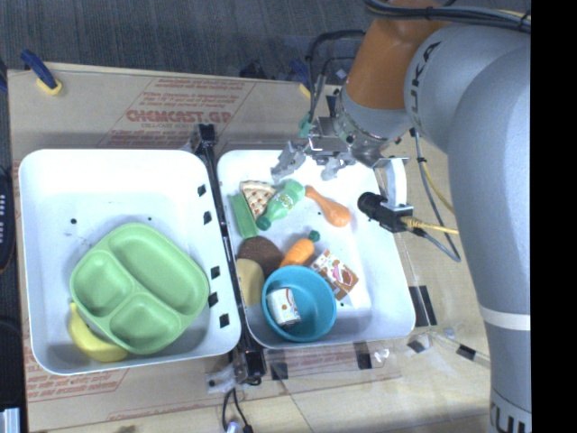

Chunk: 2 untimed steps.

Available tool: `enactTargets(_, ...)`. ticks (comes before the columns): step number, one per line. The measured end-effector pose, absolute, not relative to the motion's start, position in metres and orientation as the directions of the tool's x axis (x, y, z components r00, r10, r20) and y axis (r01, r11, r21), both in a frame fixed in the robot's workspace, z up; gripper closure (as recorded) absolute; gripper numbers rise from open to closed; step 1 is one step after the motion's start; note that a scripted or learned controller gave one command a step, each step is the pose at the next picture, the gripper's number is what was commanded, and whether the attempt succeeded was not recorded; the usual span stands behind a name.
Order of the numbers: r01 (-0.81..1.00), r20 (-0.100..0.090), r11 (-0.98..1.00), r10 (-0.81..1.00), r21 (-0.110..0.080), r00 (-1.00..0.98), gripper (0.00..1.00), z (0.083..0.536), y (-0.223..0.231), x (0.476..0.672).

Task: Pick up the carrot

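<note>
Hovering with my gripper fingers apart, upper-middle of frame, I judge the carrot light, stiff, slick; I'd grip mid-body.

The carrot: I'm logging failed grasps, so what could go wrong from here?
The carrot is wedged between the blue bowl, a brown item and a packet, so the fingers may hit those. The gripper hangs nearer an orange drumstick-like toy and green bottle, and could grab those instead.
</note>
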<state>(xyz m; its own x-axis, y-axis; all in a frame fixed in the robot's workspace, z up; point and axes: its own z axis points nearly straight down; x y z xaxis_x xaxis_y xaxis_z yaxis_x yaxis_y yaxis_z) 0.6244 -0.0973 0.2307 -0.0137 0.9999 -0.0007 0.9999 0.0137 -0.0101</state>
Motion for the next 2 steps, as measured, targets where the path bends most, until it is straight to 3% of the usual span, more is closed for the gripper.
enactTargets(1, 0.995, 0.000, 0.101, 0.995, -0.010, -0.101, 0.00, 0.193, -0.153, 0.571)
enactTargets(2, 1.000, -0.001, -0.001, 1.000, 0.001, 0.001, 0.00, 0.095, -0.130, 0.549)
